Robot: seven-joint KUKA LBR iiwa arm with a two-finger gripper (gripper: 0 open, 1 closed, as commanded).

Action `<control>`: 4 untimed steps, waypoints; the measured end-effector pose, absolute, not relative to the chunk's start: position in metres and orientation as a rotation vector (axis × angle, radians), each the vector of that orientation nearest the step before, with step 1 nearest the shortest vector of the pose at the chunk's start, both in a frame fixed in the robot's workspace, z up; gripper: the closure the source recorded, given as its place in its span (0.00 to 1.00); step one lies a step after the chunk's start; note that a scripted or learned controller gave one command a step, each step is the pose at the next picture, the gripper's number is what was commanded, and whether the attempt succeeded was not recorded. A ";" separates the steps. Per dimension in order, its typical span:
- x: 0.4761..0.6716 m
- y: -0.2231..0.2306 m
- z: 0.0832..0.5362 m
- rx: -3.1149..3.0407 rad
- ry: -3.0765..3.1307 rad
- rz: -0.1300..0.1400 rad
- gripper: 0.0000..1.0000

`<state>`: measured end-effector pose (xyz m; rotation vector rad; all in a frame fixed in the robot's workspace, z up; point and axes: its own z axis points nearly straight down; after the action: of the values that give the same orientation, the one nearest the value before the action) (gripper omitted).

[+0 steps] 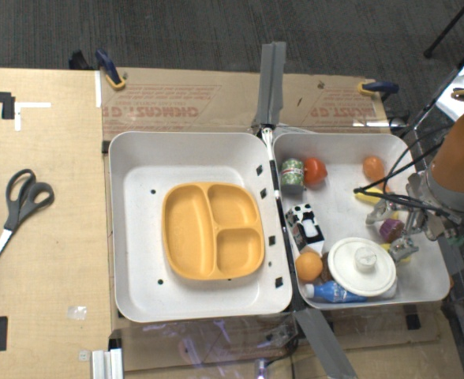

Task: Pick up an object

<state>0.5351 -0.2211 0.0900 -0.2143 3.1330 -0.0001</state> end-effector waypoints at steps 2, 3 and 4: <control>0.585 -0.191 0.089 0.053 3.142 0.002 0.00; 0.586 -0.191 0.096 0.048 3.142 0.001 1.00; 0.587 -0.131 0.230 0.028 3.141 0.002 1.00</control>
<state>0.5873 -0.1306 0.2296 0.0277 3.1415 0.0016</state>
